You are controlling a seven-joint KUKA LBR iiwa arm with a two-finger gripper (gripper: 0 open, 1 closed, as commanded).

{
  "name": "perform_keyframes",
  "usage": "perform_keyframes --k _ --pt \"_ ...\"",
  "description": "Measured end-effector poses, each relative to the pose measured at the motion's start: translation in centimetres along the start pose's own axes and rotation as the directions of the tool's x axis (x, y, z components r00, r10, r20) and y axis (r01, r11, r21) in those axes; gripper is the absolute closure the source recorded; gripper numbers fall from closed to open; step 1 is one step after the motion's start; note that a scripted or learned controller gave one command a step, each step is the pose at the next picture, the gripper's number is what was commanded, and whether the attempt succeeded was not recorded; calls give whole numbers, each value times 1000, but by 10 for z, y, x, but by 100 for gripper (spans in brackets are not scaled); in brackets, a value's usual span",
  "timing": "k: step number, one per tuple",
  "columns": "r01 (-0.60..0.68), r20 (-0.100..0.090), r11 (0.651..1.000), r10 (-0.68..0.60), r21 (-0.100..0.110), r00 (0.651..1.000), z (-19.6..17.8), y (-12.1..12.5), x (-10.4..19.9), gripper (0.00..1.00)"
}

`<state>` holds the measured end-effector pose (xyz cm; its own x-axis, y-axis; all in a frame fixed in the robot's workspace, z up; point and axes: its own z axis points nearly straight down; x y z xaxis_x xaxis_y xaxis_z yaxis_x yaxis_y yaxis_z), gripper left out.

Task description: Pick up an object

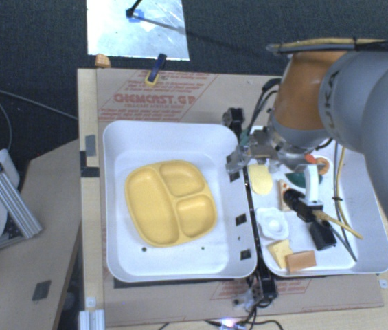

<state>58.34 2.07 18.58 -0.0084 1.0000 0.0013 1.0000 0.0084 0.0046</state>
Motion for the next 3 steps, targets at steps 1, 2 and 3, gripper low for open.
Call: perform_keyframes --k 1,2,3 --pt "0 -1 1000 0 -4 1000 -32 44 44 0" --pt "-16 3 1000 16 10 1000 3 -16 -47 0" --pt "-3 2 1000 3 -1 1000 1 28 -47 0"
